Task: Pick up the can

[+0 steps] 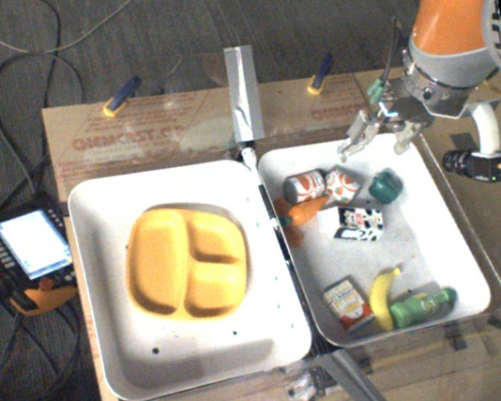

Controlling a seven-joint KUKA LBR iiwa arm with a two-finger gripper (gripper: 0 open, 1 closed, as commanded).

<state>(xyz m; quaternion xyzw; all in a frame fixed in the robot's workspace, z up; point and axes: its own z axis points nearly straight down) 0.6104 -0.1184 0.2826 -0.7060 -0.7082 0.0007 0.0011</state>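
Observation:
The can [304,186], silver with a red label, lies on its side at the back left of the right bin [447,238]. A red and white patterned item [342,185] touches its right end. My gripper [378,138] hangs over the bin's back edge, up and to the right of the can and apart from it. Its fingers [355,142] are spread open with nothing between them.
The right bin also holds an orange carrot [301,216], a teal cup [384,187], a black and white carton [360,222], a juice box [346,303], a banana [384,294] and a green bottle [425,305]. A yellow divided tray [186,260] sits in the left bin [100,267].

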